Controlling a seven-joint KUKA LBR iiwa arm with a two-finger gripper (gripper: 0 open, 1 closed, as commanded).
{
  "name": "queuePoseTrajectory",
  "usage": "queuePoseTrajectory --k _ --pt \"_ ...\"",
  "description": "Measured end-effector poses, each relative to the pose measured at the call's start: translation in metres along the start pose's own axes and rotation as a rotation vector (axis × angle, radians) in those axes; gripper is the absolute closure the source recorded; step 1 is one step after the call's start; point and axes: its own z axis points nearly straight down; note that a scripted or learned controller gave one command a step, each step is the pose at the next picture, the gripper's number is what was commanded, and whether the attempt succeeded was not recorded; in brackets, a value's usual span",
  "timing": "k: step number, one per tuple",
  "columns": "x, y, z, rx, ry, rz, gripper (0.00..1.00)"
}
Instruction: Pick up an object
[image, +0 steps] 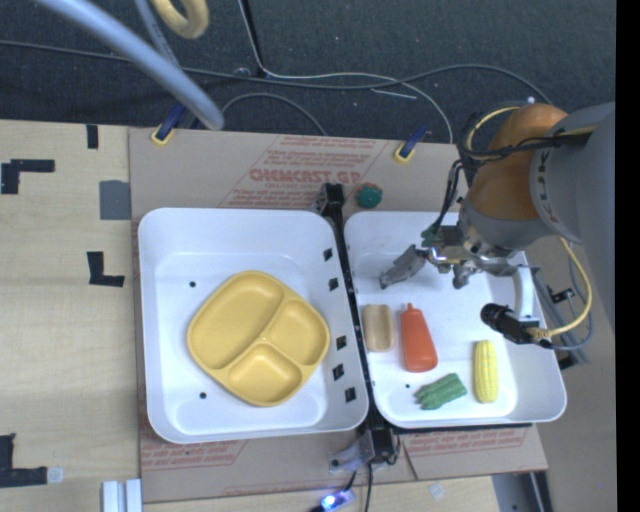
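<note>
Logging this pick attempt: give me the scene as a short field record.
left bin: yellow plastic divided plate
right bin: tan bread-like block, orange-red bottle, green toy vegetable, yellow corn cob
pincer: above the right bin's upper part, nothing seen held
behind bins: small teal object on cardboard

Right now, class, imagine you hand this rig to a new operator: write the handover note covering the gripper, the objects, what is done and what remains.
Gripper: over the upper part of the right bin, nothing between its fingers.
Objects in the right bin: tan bread-like piece, orange bottle, green vegetable, yellow corn cob, all lying on the floor.
Left bin: yellow divided plate.
Done: no pick yet.
Left: descend on one object, likely the orange bottle or bread piece nearest the gripper, grasp and lift.
</note>
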Motion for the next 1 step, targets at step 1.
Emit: queuePoseTrajectory --k 1 --pt "0.0007 -0.0018 0.0548 0.000 0.000 0.000 0.00"
